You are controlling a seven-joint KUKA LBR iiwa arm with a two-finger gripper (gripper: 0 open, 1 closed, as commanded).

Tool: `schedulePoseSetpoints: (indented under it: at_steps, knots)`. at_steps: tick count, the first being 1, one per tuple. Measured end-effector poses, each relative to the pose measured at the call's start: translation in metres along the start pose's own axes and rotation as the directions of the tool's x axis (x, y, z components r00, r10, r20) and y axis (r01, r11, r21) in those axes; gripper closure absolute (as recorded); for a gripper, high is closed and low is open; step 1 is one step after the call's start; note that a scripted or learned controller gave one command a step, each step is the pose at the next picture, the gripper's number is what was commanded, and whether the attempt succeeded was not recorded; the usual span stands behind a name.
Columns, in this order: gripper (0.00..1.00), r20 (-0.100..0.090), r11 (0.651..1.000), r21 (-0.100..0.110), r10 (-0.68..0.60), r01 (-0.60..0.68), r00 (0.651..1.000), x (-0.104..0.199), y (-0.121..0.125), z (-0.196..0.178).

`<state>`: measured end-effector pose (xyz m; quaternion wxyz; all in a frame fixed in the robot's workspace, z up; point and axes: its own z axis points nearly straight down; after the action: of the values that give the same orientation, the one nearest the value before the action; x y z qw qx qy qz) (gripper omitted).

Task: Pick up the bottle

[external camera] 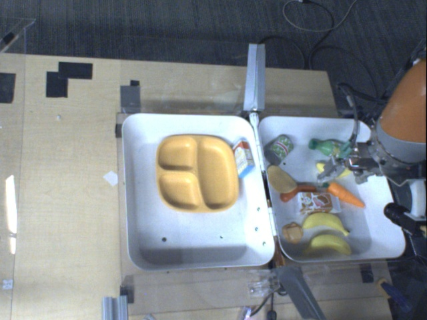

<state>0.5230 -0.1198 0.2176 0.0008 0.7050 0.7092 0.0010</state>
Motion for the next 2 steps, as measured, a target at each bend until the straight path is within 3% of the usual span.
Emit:
schedulePoseSetpoints:
  at_steps: [1,2]
  knots:
    - [0.0,0.001,1.0,0.0,0.031,-0.031,1.0,-0.046,0.09,0.034]
    - [0.0,0.002,0.989,-0.004,-0.149,0.149,0.989,-0.057,0.126,0.115]
